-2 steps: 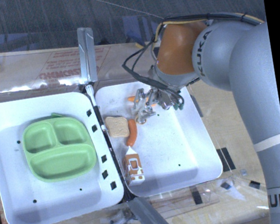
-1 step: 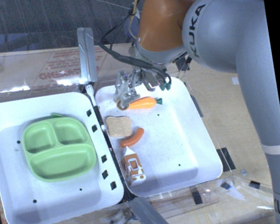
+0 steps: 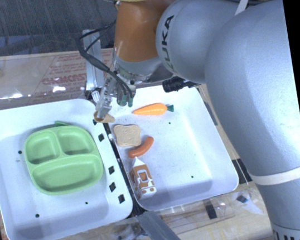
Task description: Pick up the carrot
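The carrot point(image 3: 151, 110) lies in the upper part of the right bin point(image 3: 200, 154), above the bread slice point(image 3: 127, 135) and sausage point(image 3: 141, 146). The gripper point(image 3: 110, 103) hangs left of the carrot, apart from it; finger state cannot be determined. A green divided plate point(image 3: 63, 158) occupies the left bin point(image 3: 8, 184).

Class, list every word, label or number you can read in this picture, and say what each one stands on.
"KUKA": on the grey arm, partly visible.
Red print on the clear sheet behind the bins: too blurred to read.
Carton label: too small to read.
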Available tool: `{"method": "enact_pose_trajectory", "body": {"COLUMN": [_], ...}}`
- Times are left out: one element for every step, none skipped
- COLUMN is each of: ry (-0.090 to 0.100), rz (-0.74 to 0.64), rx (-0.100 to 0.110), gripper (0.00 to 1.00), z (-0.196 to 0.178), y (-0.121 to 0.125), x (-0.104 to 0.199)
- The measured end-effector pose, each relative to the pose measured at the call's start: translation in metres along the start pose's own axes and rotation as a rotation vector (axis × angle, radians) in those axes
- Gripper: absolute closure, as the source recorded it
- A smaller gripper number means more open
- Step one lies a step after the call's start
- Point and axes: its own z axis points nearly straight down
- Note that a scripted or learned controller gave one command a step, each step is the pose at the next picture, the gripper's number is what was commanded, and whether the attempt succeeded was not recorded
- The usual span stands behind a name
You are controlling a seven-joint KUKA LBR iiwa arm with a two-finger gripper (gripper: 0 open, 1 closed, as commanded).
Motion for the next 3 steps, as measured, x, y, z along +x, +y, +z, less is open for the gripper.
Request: {"method": "enact_pose_trajectory", "body": {"ry": [0.004,-0.006,0.0], "rz": [-0.267,-0.508,-0.8], "rx": [0.0,-0.001,-0.001], "gripper": [1.0,1.0,1.0], "z": [0.001,-0.088,-0.061], "y": [0.057,0.023,0.048], "x": [0.068,0.075,0.043]}}
